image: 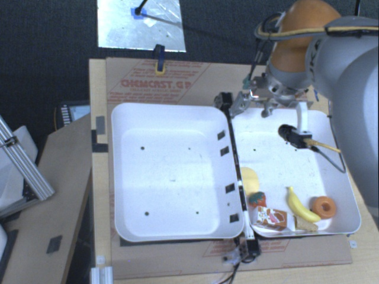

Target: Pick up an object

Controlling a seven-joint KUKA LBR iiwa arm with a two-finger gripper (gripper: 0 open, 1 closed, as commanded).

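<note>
Several small things lie in the near part of the right bin (337,158). A yellow banana (298,204) lies beside an orange ring (324,206). A pale yellow round piece (249,178) rests against the bin's left wall, with a small red and green object (257,199) just below it. In the near corner are a red and white packet (271,218) and a tan wedge (306,223). My gripper (261,102) hangs over the far edge of the right bin, well away from all of them, with nothing seen in it.
The left bin (127,123) sits beside the right one, their walls meeting along a line of black clips (228,152). Both rest on a cardboard sheet (160,78). A shiny metal plate (141,16) lies at the back, and an aluminium rail (23,164) at the left.
</note>
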